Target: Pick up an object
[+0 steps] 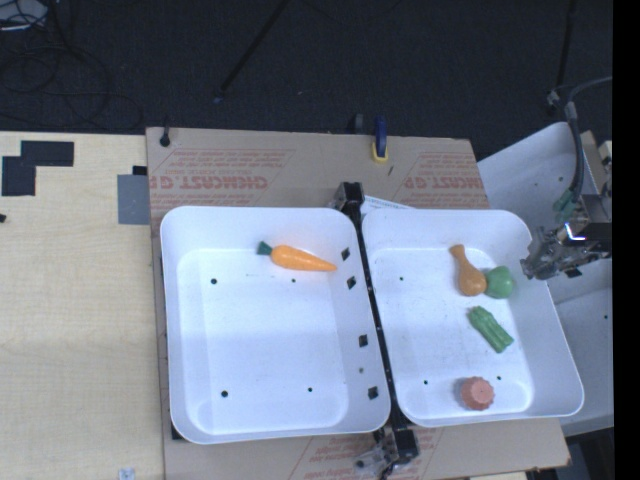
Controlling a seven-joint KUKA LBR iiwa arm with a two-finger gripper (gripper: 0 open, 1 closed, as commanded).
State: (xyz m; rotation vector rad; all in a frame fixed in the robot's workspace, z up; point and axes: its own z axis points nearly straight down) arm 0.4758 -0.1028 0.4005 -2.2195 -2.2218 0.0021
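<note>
The gripper [548,258] is seen just past the right rim of the right bin [540,368], whether spread or closed cannot be told, and the green ball [500,283] is found nearest, just to its left beside the orange drumstick [467,271].
</note>
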